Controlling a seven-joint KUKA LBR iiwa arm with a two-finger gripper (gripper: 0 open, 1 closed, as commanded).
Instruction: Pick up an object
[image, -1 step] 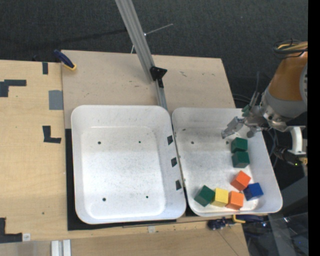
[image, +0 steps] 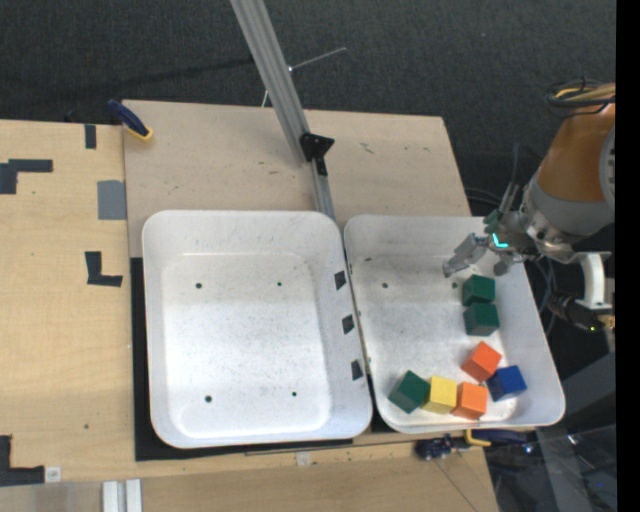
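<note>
In the right bin (image: 400, 240), your tool (image: 468, 258) hovers unclenched beside two green cubes (image: 480, 305); you're approaching — next, descend and grip one.

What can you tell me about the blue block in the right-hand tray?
The small blue cube-shaped block looks like painted wood or plastic, though the material is hard to tell. It sits on the floor of the shallow white right bin, near its front right corner and close to the rim. It is turned slightly askew. The orange cube-shaped block lies right against its upper left side.
</note>
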